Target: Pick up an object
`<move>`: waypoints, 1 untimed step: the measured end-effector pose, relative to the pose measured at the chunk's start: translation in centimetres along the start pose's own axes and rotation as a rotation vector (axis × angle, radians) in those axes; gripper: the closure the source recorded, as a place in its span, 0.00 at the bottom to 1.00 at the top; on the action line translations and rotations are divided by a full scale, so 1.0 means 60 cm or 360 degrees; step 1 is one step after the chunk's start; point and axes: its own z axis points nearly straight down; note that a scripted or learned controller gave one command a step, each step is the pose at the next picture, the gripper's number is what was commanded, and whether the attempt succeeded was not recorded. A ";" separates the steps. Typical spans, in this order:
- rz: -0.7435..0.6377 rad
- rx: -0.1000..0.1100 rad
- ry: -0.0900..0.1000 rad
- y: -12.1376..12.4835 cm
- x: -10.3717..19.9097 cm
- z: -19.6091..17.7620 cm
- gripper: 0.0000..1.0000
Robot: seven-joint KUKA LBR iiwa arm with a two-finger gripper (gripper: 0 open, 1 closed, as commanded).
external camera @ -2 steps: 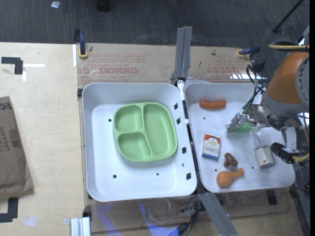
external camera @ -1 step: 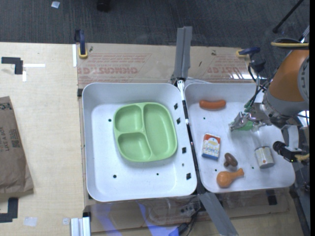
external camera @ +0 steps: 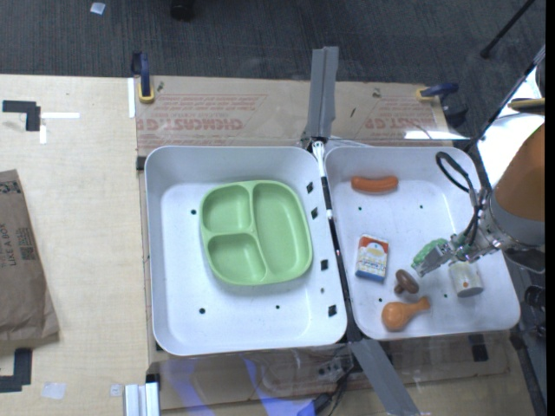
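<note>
Since the grey two-finger gripper (external camera: 431,256) hangs low in the right white bin (external camera: 408,206), can't tell its state. Small brown mushroom-shaped toy (external camera: 405,282) sits just beside it, toward the bin's front-left; orange pear-shaped toy (external camera: 401,314) lies beyond.

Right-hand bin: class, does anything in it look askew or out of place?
Nothing looks spilled or damaged. The right bin holds loose items lying at odd angles: a sausage, a small box, a brown mushroom, an orange gourd and a white cup tipped over. The gripper sits low among them.
</note>
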 end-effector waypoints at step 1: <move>0.0133 0.0000 -0.0002 0.066 0.053 -0.095 1.00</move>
